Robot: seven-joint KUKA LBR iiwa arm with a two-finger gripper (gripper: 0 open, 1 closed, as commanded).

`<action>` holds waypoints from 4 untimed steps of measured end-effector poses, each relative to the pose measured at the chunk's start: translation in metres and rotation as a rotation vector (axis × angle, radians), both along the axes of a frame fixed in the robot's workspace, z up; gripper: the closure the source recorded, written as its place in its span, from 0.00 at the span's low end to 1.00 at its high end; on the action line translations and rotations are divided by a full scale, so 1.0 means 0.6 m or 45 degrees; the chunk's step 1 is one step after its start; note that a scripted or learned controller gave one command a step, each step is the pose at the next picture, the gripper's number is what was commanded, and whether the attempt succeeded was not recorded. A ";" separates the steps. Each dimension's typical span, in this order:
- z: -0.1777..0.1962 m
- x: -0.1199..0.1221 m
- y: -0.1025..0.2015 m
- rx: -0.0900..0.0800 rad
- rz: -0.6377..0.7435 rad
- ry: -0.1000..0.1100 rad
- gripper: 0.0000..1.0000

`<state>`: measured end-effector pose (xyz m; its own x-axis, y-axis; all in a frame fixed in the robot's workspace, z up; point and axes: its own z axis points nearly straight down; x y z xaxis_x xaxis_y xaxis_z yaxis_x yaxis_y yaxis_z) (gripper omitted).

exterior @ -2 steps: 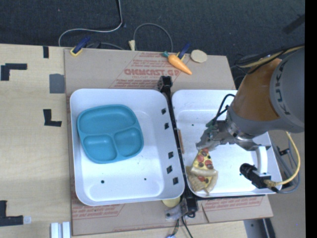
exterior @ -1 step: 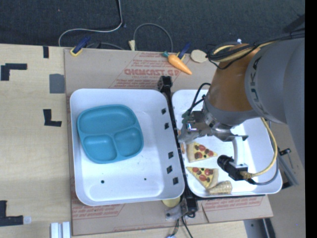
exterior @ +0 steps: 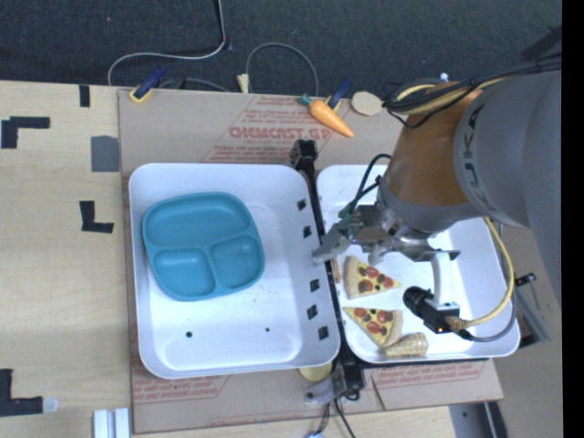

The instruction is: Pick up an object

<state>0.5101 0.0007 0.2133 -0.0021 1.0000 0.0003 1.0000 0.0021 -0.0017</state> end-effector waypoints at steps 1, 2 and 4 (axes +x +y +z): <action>-0.049 0.049 -0.068 -0.003 -0.006 0.001 0.00; -0.128 0.045 -0.102 0.020 0.014 -0.017 0.00; -0.143 0.043 -0.113 0.028 0.014 -0.029 0.00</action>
<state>0.5358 -0.0671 0.1274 -0.0135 0.9997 0.0218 0.9997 0.0130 0.0214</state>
